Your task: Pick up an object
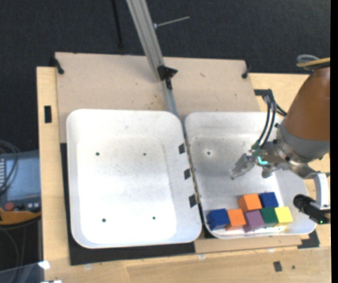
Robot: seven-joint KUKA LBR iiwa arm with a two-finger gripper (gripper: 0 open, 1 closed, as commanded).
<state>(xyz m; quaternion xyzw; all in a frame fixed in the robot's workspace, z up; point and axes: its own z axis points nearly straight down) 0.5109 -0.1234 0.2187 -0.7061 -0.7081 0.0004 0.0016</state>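
I see the gripper [243, 165] over the right bin [216, 134], nothing between its parted fingers; the coloured blocks [252, 212] lie below it, near the front wall.

You had open floor across the upper and middle part of the right bin [216, 131], where nothing lay between the gripper [243, 165] and the bin wall. Passage narrowed toward the near edge: 7 blocks [250, 212] sat packed together there, touching one another, with the blue block [217, 217] at the left end close to the divider. The left bin [86, 134] offered a wide flat floor. Between the 2 bins, the raised rims and 3 dark clips [187, 173] stood in your way, and a slanted metal rail [146, 31] crossed above the far edge.
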